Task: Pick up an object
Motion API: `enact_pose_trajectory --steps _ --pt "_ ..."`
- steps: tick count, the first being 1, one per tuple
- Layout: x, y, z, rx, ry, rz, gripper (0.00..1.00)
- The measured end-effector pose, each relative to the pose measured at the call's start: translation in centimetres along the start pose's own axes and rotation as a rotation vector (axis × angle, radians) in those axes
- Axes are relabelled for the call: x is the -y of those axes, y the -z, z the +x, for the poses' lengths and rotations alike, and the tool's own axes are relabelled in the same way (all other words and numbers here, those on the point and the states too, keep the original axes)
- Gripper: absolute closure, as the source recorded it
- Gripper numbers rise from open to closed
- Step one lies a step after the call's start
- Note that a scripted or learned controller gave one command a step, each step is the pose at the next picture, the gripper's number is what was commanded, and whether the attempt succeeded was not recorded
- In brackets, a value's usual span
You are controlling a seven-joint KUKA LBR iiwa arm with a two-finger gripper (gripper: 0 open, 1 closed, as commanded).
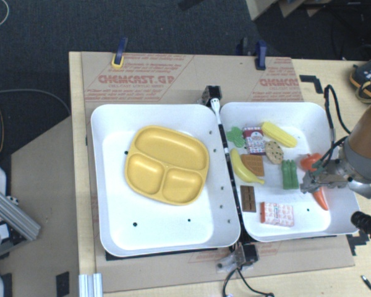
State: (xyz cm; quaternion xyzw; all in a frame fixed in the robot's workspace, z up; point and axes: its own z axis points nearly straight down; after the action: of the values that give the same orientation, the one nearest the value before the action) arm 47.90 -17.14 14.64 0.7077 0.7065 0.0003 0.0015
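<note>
In the right bin [309,119] lie several toy foods: a yellow corn cob [278,133], a red and white packet [255,140], a round cookie [273,151], a banana [243,169], a green block [289,174], a brown bar [248,198] and a red-patterned packet [277,213]. My gripper [316,182] is low at the bin's right side. It sits directly over an orange carrot [321,198], whose tip sticks out below it. Another orange piece [309,161] shows just above the gripper. Whether the carrot is gripped is hidden.
The left bin [111,215] holds a yellow divided plate [167,164]. A green leafy piece [236,136] and a brown cracker [253,164] lie near the divider between the bins. The arm's grey body [362,150] covers the right bin's right wall.
</note>
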Motion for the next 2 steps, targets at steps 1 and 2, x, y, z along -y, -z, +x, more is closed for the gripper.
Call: enact_pose_trajectory --steps 1,2 --pt "-0.9 5.5 0.7 0.001 0.004 -0.005 1.0" --pt "-1.0 8.0 0.7 0.001 0.003 -0.002 1.0"
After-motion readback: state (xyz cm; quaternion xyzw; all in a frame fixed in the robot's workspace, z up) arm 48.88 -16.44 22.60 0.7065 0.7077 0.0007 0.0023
